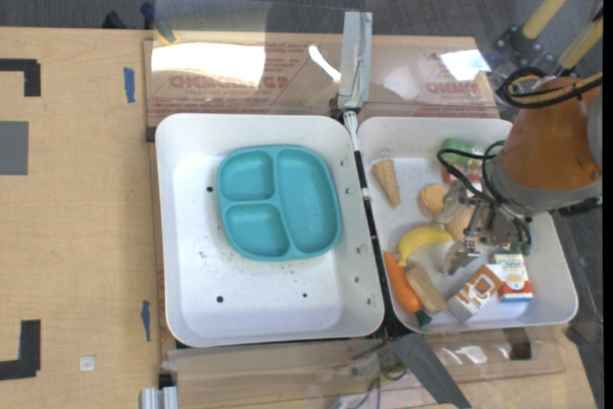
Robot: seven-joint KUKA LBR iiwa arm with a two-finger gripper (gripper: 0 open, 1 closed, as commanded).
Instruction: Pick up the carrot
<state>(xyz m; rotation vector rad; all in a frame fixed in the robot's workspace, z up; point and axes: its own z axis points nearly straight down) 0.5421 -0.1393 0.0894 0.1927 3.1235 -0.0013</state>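
Observation:
The orange carrot [401, 282] lies at the front left of the right bin [558, 305], close to the wall between the two bins. Its near end rests beside a tan stick-shaped piece [426, 288]. My gripper [467, 247] hangs low over the middle of the right bin, to the right of the carrot and apart from it. It sits just right of a yellow banana [421, 241]. The orange band of the arm [544, 144] rises behind it.
In the right bin also lie a beige cone [386, 180], a round tan piece [434, 197], a green and red item [461, 155] and two small cartons [497, 284]. The left bin [187, 302] holds a teal divided plate [279, 201].

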